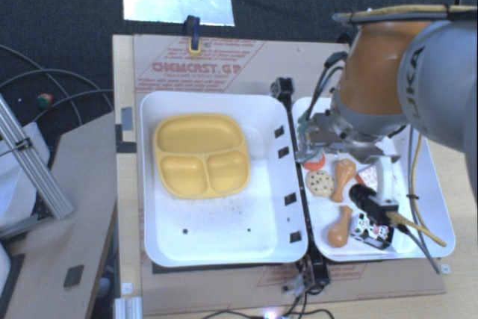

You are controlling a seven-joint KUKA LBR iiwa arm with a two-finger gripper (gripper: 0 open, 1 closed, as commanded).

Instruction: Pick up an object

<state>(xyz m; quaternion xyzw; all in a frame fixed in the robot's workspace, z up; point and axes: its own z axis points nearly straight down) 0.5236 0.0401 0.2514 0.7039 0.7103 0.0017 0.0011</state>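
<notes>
Though the grey arm with its orange band covers the far end of the right white bin (441, 224), we see our gripper (310, 146) low over that bin's left edge, beside the divider; we cannot tell how it stands, so we claim no hold

Just beneath it lies a small red piece (316, 160), then a round tan cookie with dark chips (320, 182) near the left wall. Beside the cookie rests a tan toy drumstick (343, 177), and a second drumstick (340, 228) sits toward the near edge. The left white bin (224, 231) carries a yellow three-part plastic tray (202, 154)

We judge the drumsticks light, stiff, slightly slick; the narrow shank offers the best pinch, across its width
</notes>
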